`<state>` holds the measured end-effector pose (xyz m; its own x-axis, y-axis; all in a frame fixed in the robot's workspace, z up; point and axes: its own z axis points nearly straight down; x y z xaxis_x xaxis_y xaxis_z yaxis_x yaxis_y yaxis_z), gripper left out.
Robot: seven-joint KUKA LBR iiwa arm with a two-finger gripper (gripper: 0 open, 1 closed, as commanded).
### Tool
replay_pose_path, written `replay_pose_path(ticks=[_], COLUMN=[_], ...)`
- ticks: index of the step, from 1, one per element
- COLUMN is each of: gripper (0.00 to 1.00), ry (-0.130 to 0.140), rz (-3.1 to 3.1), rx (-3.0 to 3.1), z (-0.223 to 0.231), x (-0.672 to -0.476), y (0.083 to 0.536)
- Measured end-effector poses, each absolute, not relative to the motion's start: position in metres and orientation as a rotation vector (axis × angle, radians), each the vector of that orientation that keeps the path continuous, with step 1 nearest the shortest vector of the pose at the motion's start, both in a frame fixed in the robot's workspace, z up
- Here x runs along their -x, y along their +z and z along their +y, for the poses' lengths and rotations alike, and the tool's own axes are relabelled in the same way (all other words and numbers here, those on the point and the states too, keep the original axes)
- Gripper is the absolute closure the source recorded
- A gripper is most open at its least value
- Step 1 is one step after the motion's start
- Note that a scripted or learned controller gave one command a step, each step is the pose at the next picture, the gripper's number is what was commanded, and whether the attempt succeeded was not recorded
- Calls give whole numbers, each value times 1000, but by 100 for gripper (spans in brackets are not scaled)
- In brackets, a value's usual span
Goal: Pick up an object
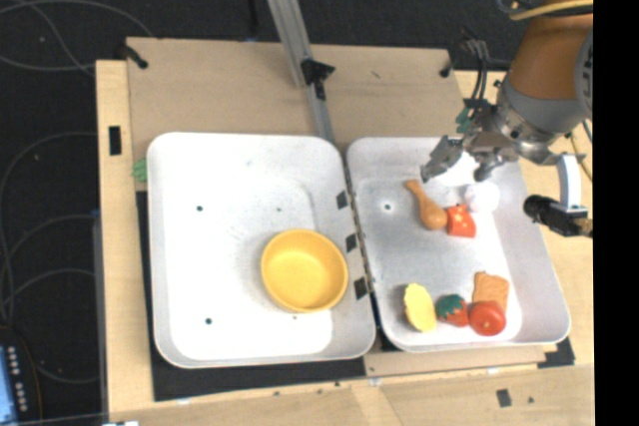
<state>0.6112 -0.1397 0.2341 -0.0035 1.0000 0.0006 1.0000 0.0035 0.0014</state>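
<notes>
My gripper (pixel 462 165) hovers over the back of the right bin (pixel 529 254), its two fingers spread apart with nothing between them. Just below it lie a tan drumstick-shaped toy (pixel 427 205) and a small red-orange piece (pixel 460 221). At the bin's front sit a yellow toy (pixel 419 306), a small green and red piece (pixel 452 308), a red tomato (pixel 486 318) and an orange piece (pixel 491 287). A yellow bowl (pixel 304 269) rests in the left bin (pixel 200 205).
A slanted metal post (pixel 290 15) rises behind the bins, near where they meet. The grey arm with its orange band (pixel 549 55) comes in from the right. Black clips (pixel 351 244) sit on the divide between the bins.
</notes>
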Motion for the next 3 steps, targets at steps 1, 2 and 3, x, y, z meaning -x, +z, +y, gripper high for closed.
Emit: replay_pose_path(ticks=[1, 2, 3], gripper=[0, 0, 0], ry=[3, -8, -8], rz=[2225, 2222, 2221], rx=[-2218, -2223, -2223], z=[-140, -137, -137], x=[-611, -601, -610], y=[234, 180, 126])
